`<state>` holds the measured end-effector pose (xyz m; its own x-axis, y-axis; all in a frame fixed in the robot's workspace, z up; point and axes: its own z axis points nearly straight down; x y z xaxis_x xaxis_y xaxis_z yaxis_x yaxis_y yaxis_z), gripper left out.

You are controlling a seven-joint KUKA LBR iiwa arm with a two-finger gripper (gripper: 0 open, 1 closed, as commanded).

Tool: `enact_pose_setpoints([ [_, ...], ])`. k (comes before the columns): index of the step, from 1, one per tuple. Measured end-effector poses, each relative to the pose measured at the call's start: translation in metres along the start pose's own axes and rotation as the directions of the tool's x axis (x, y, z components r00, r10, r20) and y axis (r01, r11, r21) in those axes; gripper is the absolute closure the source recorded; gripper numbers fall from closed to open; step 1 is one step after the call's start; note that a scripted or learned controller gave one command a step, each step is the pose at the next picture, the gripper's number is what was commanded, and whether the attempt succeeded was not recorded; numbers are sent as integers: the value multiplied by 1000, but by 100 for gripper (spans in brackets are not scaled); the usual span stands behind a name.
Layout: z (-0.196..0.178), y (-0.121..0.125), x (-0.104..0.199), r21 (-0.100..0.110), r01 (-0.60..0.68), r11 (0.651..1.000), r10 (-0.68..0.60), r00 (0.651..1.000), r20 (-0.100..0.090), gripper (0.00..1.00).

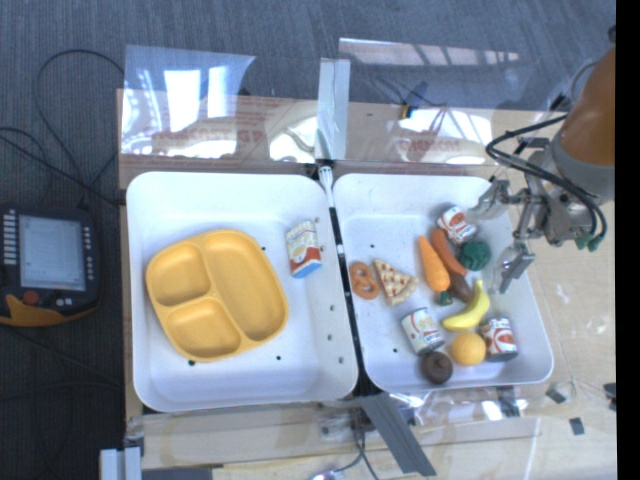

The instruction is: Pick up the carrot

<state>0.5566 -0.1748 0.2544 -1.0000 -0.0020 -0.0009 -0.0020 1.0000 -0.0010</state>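
white bins (330, 368) on grey carpet (300, 8)

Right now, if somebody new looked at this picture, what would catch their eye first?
Probably the big yellow divided plate in the left bin. Next, the heap of toy food in the right bin, where the orange carrot lies beside a banana and a pizza slice. At that bin's right edge the gripper hovers, open.

one fixed camera high above the bench (300, 108) — slanted down over both bins (240, 388)
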Motion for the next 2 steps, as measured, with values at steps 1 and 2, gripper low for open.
enact_pose_setpoints([
  [1,92,-17,-26,-3,38,999,-38,999,-9,0],
  [2,165,17,-27,5,190,982,-190,982,8,0],
])
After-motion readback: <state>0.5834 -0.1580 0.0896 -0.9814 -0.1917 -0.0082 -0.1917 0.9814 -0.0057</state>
